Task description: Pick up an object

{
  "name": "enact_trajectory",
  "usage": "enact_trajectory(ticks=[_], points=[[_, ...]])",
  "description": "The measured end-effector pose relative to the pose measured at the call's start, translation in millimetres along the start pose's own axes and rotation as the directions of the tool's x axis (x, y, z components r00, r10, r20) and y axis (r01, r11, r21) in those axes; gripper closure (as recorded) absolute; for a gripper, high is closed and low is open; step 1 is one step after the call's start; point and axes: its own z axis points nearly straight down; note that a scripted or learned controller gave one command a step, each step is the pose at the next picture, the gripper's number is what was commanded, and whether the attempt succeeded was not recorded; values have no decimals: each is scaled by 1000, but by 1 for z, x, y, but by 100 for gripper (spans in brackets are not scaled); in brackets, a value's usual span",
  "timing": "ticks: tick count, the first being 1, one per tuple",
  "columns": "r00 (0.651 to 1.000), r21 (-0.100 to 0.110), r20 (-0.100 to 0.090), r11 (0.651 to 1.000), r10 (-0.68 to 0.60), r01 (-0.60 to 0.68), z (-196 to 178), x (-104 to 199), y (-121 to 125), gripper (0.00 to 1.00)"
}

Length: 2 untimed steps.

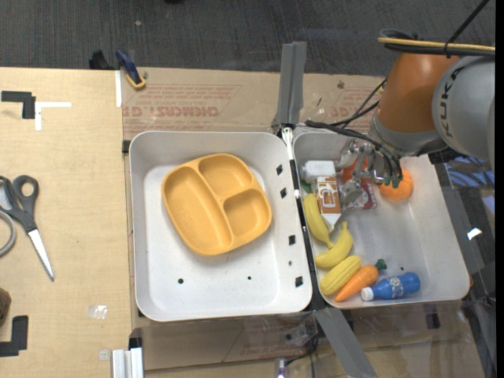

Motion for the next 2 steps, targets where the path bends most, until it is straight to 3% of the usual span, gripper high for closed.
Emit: enact_trajectory(ticks=[1,2], points=[[1000,0,6,1000,-3,3,-11,-2,2,100],[999,-2,-2,999,-35,35,1,83,-7,100]])
